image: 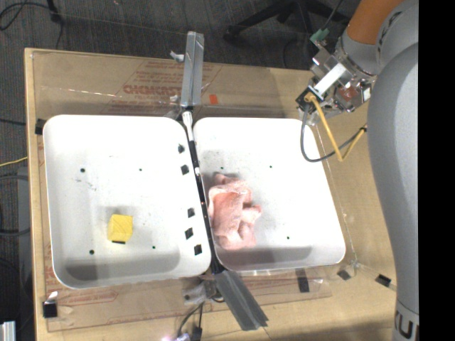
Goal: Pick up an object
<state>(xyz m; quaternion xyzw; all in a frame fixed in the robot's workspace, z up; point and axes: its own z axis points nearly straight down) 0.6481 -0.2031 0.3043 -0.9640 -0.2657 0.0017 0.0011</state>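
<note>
Arm point(399, 162) grey, broad, smooth-cased. Orange band point(377, 2) above wrist. Hand point(343, 94) small, metallic. Yellow cable point(328, 132) loops beneath. Pale lettering point(405, 325) near base.

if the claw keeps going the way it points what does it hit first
The claw seems to point down near the far corner of the right bin, so it would probably meet its rim or the bench beside it first, not the pink lump. Depth is unclear.

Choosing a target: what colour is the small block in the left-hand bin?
Yellow: the block shows plainly in the camera view.
</note>
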